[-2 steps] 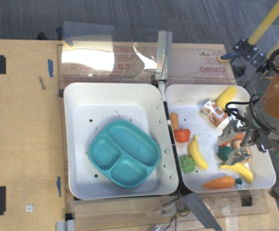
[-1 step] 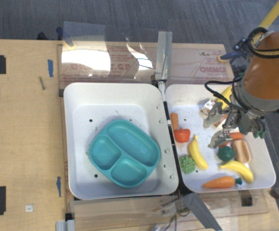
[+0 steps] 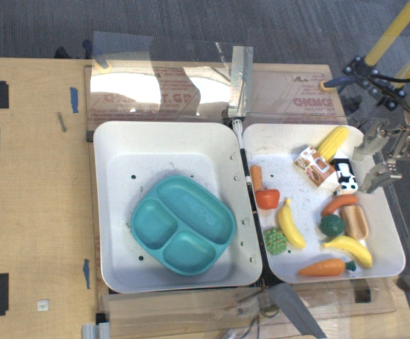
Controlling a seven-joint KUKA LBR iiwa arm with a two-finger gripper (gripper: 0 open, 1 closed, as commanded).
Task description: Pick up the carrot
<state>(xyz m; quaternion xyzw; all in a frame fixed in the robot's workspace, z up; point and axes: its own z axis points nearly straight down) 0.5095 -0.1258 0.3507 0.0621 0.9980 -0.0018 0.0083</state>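
Note:
The carrot (image 3: 323, 268), orange with a green stub at its right end, lies flat along the front wall of the right bin (image 3: 396, 263). A yellow banana (image 3: 350, 249) lies just above and to the right of it. My gripper (image 3: 372, 162) hangs over the right rim of that bin, well behind the carrot and near a black-and-white toy (image 3: 344, 176). Nothing shows in its grasp.
The right bin also holds a corn cob (image 3: 332, 142), a small carton (image 3: 314, 167), a hot dog (image 3: 355, 219), a second banana (image 3: 290, 224), broccoli (image 3: 275, 242), a red vegetable (image 3: 267, 199) and a slim orange piece (image 3: 256, 176). A teal divided plate (image 3: 183, 223) sits in the left bin (image 3: 113, 147).

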